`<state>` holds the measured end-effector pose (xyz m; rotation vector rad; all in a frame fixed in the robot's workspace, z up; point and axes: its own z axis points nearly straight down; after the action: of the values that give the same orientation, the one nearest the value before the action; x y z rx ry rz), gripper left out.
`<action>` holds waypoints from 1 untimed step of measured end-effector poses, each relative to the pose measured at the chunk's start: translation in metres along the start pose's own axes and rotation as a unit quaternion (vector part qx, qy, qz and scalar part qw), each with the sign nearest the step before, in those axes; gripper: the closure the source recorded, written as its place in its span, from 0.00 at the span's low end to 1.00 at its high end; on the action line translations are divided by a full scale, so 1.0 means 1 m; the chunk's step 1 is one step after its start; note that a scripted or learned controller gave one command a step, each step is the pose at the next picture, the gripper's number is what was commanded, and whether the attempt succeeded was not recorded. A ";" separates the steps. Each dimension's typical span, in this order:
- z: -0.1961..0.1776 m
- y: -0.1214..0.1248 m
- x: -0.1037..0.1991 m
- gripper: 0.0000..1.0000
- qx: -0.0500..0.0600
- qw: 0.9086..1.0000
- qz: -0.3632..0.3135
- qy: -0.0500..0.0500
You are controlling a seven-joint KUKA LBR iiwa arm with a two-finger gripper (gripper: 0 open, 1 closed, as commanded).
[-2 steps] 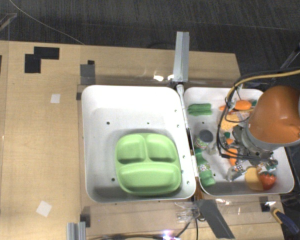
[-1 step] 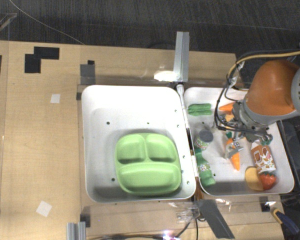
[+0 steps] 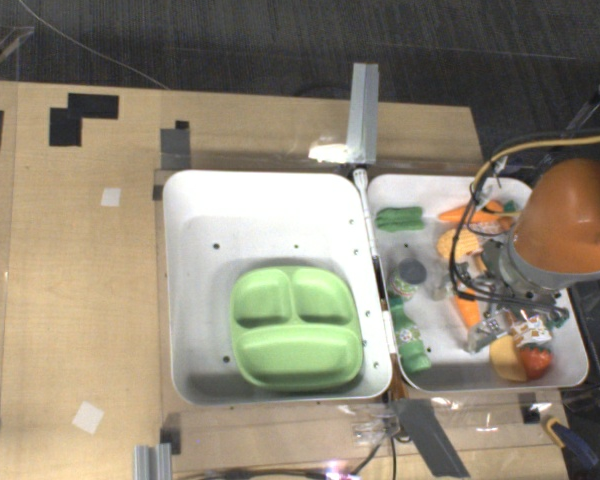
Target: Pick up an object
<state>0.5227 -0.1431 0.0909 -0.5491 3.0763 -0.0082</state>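
The arm's gripper (image 3: 492, 320) hangs low among toy foods at the right bin's (image 3: 580, 368) four o'clock corner, its grip impossible to tell, nothing visibly lifted yet.

From my end the tabletop (image 3: 70, 308) is light tan wood with a few black squares. Both bins (image 3: 190, 298) are plain white. The left one has a lime-green divided tray (image 3: 296, 326). The right one's a mix — a green piece (image 3: 399, 218), orange bits (image 3: 466, 311), something yellow and red (image 3: 520, 360). The arm's band (image 3: 575, 218) is orange.
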 end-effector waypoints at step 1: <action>-0.014 -0.001 -0.006 1.00 0.004 1.000 -0.003 -0.009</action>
<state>0.5286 -0.1417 0.1054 -0.5545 3.0565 -0.0171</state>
